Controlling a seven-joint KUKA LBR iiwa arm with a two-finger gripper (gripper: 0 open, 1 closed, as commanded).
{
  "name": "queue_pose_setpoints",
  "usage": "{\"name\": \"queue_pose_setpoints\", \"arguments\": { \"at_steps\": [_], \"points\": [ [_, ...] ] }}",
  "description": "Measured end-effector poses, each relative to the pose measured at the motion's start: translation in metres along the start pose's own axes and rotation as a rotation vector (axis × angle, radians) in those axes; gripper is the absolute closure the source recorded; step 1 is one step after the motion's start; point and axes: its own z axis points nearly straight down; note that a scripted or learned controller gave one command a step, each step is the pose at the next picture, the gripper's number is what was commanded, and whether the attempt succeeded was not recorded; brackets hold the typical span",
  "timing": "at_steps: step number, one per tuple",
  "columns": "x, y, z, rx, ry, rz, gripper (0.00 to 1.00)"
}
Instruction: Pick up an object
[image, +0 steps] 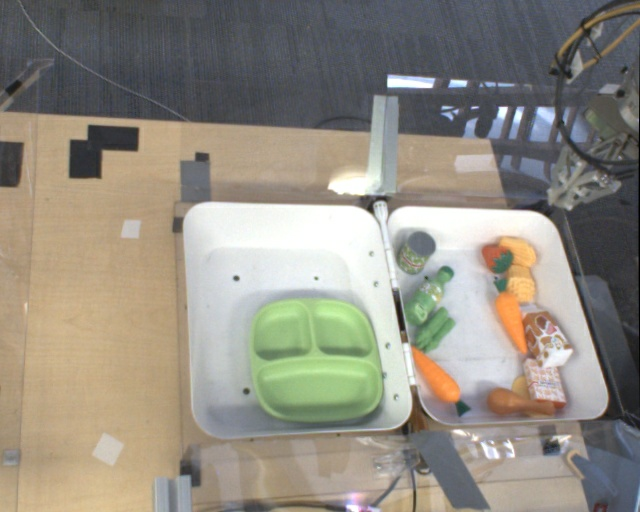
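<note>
Two carrots (511, 318) in right bin (470, 222), green plate (316, 360) left.

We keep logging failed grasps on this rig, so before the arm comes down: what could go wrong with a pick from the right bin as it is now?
1. The carton lies against a carrot and a hot dog; fingers may catch two things or nudge one away.
2. The second carrot lies by the right bin's left wall, which could block a finger.
3. The can and green bottle look rounded and may roll out of a pinch.
</note>
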Motion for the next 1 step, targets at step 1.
{"name": "queue_pose_setpoints", "arguments": {
  "at_steps": [1],
  "points": [
    [-0.0024, -0.0011, -0.0148, 0.009, -0.01, 0.002, 1.0]
  ]
}}
